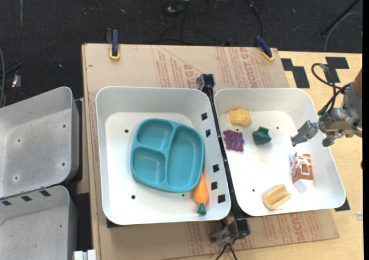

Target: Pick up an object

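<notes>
Two shallow white bins sit side by side on a sheet of printed brown cardboard [242, 68], their rims meeting along a black strip. Nearest the camera in the left bin [115, 155], a small orange carrot [200, 193] with a green tip lies against the front wall, touching the edge of a smooth teal divided plate [168, 154] with three compartments. At the front of the right bin [271, 100] lies a tan, bread-like block [276, 196]; behind it and to the right, a flat red-and-white packet [302, 168] rests near the bin's right wall. Further back sit a crumpled purple piece [233, 139], a dark green lump [262, 136] and, furthest, a ribbed yellow corn cob [240, 117].

Bench surface: cardboard held at the far edge by two blue-and-yellow clamps [115, 45]. Beyond it, dark speckled floor with loose cables. Spare white trays [34, 138] lie at the left.

Arm enters from the right, above the right bin's right rim. Gripper [304, 133] hangs above the packet, apart from it; nothing sits between the fingers, and whether they stand apart or together cannot be judged.
</notes>
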{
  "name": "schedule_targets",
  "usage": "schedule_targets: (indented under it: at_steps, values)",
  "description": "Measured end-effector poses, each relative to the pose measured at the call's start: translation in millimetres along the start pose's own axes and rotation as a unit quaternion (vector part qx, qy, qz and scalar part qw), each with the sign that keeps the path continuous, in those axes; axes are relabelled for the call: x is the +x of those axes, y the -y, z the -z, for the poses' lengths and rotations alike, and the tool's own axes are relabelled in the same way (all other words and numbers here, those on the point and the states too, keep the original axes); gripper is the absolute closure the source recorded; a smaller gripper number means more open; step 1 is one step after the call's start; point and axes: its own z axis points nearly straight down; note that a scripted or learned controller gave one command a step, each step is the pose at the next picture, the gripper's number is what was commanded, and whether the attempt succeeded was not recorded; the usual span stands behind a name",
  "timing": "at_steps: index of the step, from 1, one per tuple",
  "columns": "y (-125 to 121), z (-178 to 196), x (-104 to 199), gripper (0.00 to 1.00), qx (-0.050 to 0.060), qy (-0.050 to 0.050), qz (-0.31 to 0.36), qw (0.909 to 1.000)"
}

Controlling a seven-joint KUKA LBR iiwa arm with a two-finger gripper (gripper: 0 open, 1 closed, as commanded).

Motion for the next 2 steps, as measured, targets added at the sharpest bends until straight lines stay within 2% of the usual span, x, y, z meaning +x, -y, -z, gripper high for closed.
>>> schedule_targets:
  at_steps: [1, 2]
  values:
    - [-2.5, 6.1, 0.5, 0.00, -0.005, 0.001, 0.002, 1.0000]
    - [-1.9, -57.8, -1.2, 0.00, -0.003, 0.000, 0.000, 1.0000]
